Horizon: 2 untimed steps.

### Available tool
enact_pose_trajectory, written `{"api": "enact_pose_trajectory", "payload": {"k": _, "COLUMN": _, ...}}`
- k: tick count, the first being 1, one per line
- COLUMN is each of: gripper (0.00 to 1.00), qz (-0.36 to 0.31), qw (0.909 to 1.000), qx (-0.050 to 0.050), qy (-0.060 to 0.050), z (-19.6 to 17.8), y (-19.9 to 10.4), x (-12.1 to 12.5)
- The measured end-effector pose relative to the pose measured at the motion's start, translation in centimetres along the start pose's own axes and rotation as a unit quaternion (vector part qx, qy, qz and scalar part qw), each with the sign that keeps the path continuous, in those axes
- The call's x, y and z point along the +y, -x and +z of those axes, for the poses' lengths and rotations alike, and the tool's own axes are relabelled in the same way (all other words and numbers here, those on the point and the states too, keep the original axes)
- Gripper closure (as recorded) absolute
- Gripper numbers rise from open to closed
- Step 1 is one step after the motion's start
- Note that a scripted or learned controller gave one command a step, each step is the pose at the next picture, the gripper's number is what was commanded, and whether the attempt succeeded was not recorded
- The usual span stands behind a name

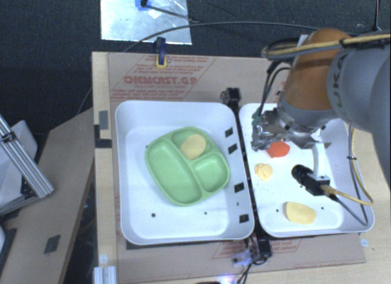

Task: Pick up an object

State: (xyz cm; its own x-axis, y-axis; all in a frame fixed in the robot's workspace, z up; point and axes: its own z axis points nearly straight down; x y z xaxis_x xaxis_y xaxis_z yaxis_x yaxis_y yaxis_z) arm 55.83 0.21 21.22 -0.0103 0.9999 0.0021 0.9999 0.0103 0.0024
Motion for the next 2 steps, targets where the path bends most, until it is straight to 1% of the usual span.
{"api": "enact_pose_trajectory", "payload": {"k": 1, "gripper": 1.0, "qz": 0.0, "qw": 1.0, "qx": 0.0, "qy": 0.0, "z": 0.0, "y": -4.3, "x": 1.5}}
{"api": "enact_pose_trajectory", "payload": {"k": 2, "gripper": 1.0, "qz": 0.0, "qw": 1.0, "qx": 0.0, "qy": 0.001, "z": -0.6, "y": -9.7, "x": 3.7}}
